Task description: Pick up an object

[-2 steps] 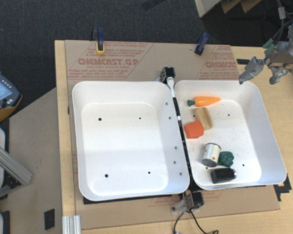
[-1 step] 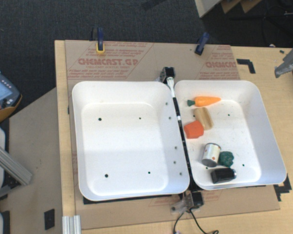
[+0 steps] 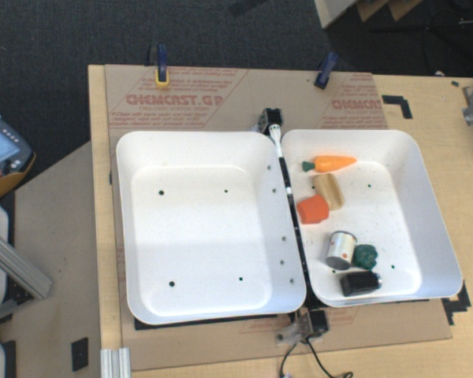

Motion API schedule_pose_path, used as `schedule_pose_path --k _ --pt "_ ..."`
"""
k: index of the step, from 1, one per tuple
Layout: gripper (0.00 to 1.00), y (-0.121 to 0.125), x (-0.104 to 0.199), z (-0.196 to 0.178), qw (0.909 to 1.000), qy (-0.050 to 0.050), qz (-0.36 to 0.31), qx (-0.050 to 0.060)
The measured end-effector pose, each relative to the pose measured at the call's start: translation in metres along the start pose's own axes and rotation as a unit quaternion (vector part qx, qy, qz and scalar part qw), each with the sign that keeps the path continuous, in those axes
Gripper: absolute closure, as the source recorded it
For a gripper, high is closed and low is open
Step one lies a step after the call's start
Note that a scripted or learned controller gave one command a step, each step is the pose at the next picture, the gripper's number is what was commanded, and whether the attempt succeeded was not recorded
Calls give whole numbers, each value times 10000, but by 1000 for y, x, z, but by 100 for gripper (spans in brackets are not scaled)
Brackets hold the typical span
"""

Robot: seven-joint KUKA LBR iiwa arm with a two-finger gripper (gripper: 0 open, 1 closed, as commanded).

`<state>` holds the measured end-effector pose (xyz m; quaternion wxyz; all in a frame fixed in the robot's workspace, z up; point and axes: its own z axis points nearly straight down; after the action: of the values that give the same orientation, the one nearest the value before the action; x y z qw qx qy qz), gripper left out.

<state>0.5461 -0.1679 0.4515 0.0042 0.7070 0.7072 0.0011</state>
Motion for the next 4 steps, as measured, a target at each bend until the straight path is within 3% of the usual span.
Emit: schedule_pose_path --k 1,2,3,4 --pt "100 -11 43 73 10000 37 -20 77" --pt "100 31 9 -71 10000 -15 1 -59" --pt "100 29 54 72 9999 43 -21 110" --pt "100 62 26 -94 10000 -16 -1 -77"
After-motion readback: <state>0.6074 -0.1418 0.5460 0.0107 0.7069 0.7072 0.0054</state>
